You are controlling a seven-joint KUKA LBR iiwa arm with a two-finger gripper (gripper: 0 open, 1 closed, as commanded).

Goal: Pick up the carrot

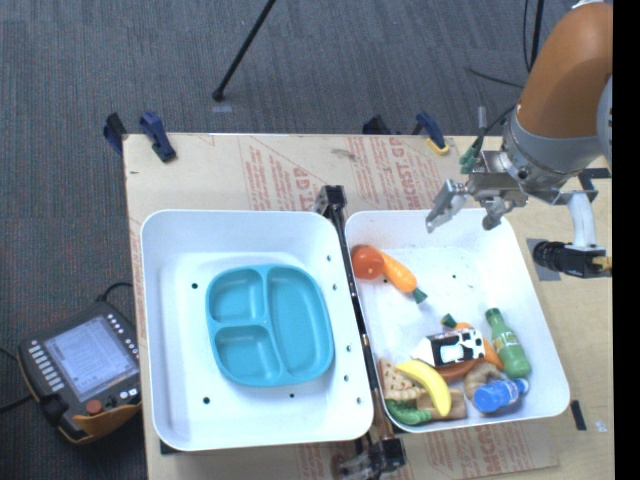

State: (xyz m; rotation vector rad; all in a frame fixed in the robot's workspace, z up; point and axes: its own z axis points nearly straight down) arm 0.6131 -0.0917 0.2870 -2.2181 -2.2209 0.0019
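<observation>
We note the carrot (399,273) in the right bin (520,268), upper left, beside a tomato (366,262). Left bin (160,268) holds a blue divided tray (269,324). Hand (465,216) wide, holding nothing, over the right bin's far rim.

We see a glossy orange plastic carrot (398,272) at nine o'clock in the smooth white plastic bin (520,268); brown printed cardboard (260,173) looks matt.

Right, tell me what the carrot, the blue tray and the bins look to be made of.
Carrot: seemingly moulded plastic, a toy; smooth, evenly orange, slightly glossy with a small green stub. Blue tray: likely plastic or melamine; uniform turquoise, rounded moulded compartments, soft sheen. Bins: probably thin formed plastic; plain white, rounded corners, matte to satin.
</observation>
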